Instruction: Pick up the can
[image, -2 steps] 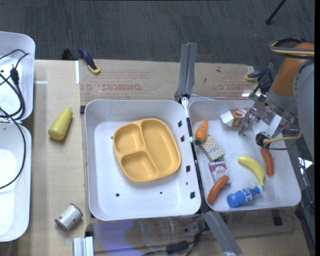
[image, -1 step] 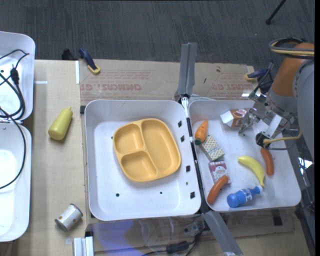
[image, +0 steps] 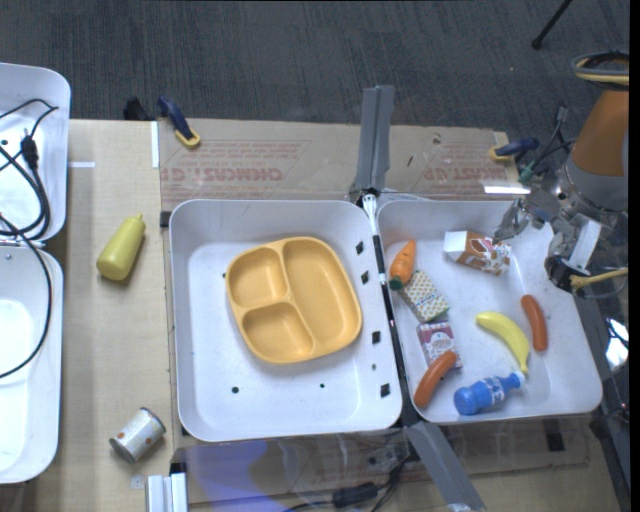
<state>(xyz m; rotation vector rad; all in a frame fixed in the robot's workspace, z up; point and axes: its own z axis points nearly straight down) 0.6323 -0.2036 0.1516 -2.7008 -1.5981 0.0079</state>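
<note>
The can (image: 137, 434) is a small silver tin with a patterned label. It lies on its side on the wooden bench, just off the left bin's near left corner. The gripper (image: 520, 215) hangs over the far right corner of the right bin (image: 570, 395), close to a small white and brown carton (image: 480, 252). Above it the arm's orange band (image: 606, 132) shows at the right edge. The gripper is far from the can, with both bins lying between them. Nothing shows in its grasp.
The left bin (image: 200, 400) holds a yellow divided plate (image: 293, 297). The right bin holds a carrot (image: 402, 262), two snack packets (image: 426, 296), a banana (image: 508, 338), two sausages (image: 536, 322) and a blue bottle (image: 484, 394). A yellow squeeze bottle (image: 121, 248) lies on the bench at left.
</note>
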